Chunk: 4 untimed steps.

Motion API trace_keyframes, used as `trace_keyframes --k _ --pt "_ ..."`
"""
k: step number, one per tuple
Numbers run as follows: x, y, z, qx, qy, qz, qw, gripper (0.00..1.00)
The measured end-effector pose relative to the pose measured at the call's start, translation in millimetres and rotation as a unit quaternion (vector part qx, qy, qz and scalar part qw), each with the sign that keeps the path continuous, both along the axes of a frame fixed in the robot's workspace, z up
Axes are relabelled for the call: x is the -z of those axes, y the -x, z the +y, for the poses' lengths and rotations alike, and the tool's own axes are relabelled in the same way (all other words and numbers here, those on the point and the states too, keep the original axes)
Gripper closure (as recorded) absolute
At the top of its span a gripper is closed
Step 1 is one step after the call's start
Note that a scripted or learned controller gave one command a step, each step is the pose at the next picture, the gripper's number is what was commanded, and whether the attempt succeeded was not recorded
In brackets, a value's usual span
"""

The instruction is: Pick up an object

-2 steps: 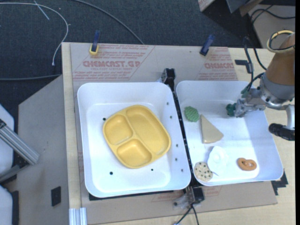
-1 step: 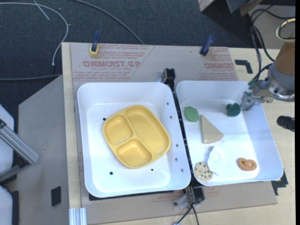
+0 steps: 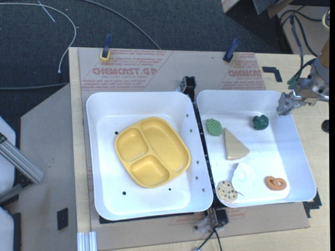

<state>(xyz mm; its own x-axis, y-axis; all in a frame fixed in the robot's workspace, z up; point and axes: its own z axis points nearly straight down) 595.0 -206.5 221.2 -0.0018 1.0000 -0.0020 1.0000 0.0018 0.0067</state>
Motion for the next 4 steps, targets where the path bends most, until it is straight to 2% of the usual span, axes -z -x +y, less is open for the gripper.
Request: trace_keyframes --k 1,2,3,4 --pt "-37 -1 0 0.000 0.0001 0.000 1.0000 1.00" --pt "-24 -3 50 -0.002 -0.0023 0.004 1.0000 1.00" --pt "-32 -7 99 -0.002 -0.0026 0.004 1.0000 1.00" --pt "-34 0 157 -0.002 -0.0026 0.004 1.0000 1.00"
